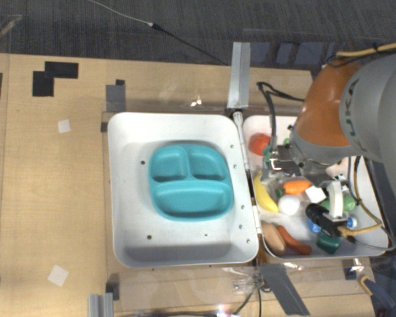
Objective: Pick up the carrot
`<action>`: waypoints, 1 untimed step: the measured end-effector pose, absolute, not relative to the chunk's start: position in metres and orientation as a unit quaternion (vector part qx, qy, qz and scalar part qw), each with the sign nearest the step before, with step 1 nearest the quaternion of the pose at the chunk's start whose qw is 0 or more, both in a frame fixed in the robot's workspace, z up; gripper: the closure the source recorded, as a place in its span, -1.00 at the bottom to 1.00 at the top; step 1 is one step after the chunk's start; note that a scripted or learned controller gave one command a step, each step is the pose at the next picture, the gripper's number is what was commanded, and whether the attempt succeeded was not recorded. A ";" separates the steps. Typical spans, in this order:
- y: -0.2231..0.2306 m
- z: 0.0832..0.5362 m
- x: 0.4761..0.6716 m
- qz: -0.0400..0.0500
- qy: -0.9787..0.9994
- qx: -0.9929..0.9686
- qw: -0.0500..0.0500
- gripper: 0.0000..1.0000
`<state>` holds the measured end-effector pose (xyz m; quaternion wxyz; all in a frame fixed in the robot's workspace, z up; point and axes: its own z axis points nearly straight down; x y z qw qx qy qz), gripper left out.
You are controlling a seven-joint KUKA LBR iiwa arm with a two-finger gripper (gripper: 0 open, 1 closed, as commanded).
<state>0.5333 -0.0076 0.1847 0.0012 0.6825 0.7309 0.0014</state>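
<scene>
Right now the gripper is hovering mid-right of the frame, seemingly just above the carrot; its grip state I cannot tell.

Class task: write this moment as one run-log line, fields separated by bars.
gripper: low in right bin | carrot: lying in bin, beside gripper, not lifted | teal tray: left bin

The orange carrot lies among toys in the right bin.

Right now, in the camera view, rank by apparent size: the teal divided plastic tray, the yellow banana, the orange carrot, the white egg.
1. Teal divided plastic tray, far the largest.
2. Yellow banana.
3. Orange carrot, partly hidden under the arm, so unsure against the banana.
4. White egg.
</scene>
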 end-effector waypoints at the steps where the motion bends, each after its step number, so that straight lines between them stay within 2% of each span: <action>1: -0.067 0.405 0.561 0.004 0.837 0.548 0.008 1.00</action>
